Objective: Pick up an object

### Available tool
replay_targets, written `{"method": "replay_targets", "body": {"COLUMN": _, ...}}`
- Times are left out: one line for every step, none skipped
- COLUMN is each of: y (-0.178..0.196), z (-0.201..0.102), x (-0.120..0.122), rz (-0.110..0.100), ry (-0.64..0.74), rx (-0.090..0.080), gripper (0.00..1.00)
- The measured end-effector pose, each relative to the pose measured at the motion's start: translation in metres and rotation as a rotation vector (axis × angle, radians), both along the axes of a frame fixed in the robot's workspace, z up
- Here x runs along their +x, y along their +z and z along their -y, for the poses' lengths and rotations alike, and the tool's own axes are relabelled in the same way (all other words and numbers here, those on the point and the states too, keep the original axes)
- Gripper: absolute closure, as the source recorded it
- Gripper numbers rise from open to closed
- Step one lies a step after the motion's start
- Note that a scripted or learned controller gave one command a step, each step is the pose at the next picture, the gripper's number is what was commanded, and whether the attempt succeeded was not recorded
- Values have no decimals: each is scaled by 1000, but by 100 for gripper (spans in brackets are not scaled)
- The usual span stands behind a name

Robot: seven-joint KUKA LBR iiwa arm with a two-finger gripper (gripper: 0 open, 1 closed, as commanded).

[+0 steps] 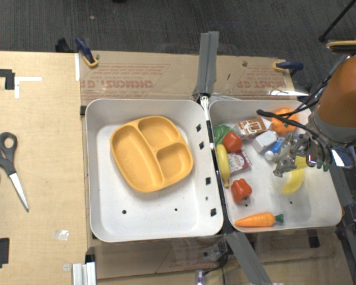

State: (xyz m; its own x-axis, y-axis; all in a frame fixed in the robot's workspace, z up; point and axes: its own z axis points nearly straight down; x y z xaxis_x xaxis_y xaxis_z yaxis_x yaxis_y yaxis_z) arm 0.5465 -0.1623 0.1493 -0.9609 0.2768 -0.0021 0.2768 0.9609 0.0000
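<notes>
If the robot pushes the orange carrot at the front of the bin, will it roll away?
Probably a little. The carrot looks round and tapered, so it would likely roll in a curve rather than straight. It lies near the bin's front wall, which should stop it soon. It looks like smooth toy plastic, so it may be light and slip between the gripper fingers.

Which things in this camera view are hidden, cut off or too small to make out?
- Gripper: finger state lost in cables and metal clutter.
- Yellow object: upper part covered by the gripper, so its kind is unclear.
- Orange object: crossed by a black cable.
- Small packet: label too small to read.
- Scissors: cut off at the left edge.
</notes>
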Motion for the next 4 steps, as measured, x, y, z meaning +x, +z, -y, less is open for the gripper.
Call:
{"method": "replay_targets", "body": {"y": -58, "z": -21, "x": -68, "rz": 0, "ry": 30, "rx": 0, "gripper": 100}}
{"method": "replay_targets", "body": {"y": -52, "z": -19, "x": -62, "rz": 22, "ry": 30, "rx": -6, "gripper": 0}}
{"method": "replay_targets", "body": {"y": -56, "z": -71, "x": 59, "rz": 3, "ry": 121, "rx": 0, "gripper": 0}}
{"method": "replay_targets", "body": {"y": -56, "z": -32, "x": 45, "rz": 2, "ry": 230, "rx": -1, "gripper": 0}}
